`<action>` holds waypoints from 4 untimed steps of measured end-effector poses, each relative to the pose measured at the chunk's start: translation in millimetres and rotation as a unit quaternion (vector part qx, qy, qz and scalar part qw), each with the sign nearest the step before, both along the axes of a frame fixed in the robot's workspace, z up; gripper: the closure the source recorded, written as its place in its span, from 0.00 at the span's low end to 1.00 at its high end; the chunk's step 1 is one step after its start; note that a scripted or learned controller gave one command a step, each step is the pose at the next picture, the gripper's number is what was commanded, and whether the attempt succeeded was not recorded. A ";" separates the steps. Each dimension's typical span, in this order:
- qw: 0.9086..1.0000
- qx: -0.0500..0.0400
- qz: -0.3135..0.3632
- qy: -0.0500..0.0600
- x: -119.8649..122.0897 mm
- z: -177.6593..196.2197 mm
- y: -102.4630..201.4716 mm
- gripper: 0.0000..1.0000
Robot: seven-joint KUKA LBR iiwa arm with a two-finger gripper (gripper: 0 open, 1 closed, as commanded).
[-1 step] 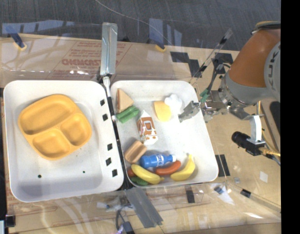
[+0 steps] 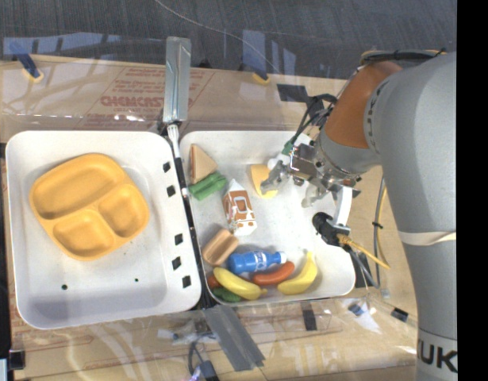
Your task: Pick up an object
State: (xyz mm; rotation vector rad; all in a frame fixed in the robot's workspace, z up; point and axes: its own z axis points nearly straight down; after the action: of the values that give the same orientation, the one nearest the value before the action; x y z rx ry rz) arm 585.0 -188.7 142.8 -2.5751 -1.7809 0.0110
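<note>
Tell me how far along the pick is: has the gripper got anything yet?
Nothing looks lifted yet. The gripper hangs low over the right white bin, beside a pale yellow wedge; whether it grips it is unclear. The blue bottle and yellow bananas lie untouched. The pick remains.

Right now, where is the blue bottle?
The blue bottle lies on its side near the front edge of the right bin, between the bread-like block on its left and a yellow banana on its right.

A yellow tray (image 2: 89,205) fills one white bin (image 2: 21,292); a blue bottle (image 2: 255,261) and yellow banana (image 2: 301,277) share the other.
</note>
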 end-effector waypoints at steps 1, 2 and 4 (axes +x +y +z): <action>0.999 -0.001 -0.037 -0.003 44.1 -45.6 83.3 0.00; 0.999 -0.002 -0.045 -0.004 13.8 -51.4 89.0 0.00; 0.987 -0.003 -0.162 -0.004 14.1 -51.9 53.5 0.00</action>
State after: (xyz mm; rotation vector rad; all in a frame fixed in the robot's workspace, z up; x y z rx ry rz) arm 599.1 -135.2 90.9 -2.8371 -1.3435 0.0027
